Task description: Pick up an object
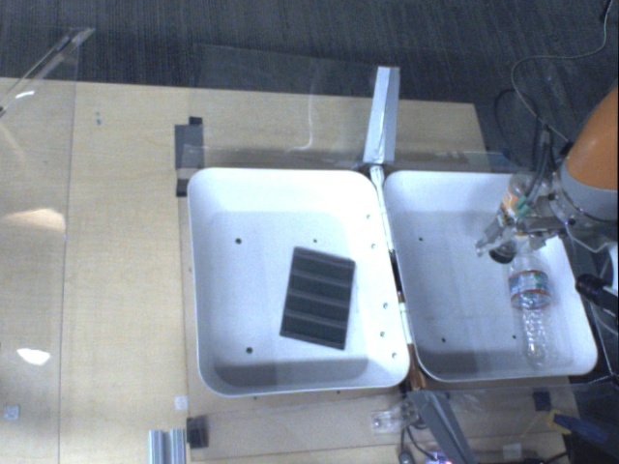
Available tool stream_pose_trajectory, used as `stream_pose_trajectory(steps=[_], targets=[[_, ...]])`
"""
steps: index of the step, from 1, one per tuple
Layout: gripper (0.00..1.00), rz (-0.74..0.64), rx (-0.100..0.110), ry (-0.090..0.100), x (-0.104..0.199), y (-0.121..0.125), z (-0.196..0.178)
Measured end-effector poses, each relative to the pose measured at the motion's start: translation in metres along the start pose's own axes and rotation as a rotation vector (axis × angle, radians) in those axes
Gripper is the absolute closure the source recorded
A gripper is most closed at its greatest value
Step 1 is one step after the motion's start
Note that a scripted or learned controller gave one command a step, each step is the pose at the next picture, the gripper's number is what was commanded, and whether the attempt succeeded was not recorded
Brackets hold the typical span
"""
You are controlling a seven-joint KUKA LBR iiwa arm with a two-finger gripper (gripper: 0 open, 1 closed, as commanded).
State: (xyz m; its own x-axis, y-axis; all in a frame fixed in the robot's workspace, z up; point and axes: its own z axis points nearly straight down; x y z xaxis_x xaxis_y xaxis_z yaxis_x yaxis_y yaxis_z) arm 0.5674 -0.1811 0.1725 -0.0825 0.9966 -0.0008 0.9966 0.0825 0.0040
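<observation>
The gripper [510,232] hangs over the right bin [445,288] toward the frame's right edge, and whether it's open or closed can't be told from here. The clear bottle [530,309] lies just below it, nothing held. Risk: that round, slick bottle rolls away under an off-centre pinch.

two bins side by side on the bench [116,259]. left bin [218,259]: ridged pad [318,298] lying near centre. right bin [435,259]: bottle [531,309] along its right edge, gripper [513,232] just behind the bottle.
</observation>
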Motion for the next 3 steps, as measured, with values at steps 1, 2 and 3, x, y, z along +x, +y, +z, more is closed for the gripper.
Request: stream_pose_trajectory(steps=[1,2,3], targets=[[0.0,-0.257,-0.001,0.0,-0.026,0.028,0.051],[0.0,-0.218,-0.004,-0.002,-0.03,0.084,0.043],[0.0,-0.37,-0.003,-0.001,-0.007,0.063,-0.007]])
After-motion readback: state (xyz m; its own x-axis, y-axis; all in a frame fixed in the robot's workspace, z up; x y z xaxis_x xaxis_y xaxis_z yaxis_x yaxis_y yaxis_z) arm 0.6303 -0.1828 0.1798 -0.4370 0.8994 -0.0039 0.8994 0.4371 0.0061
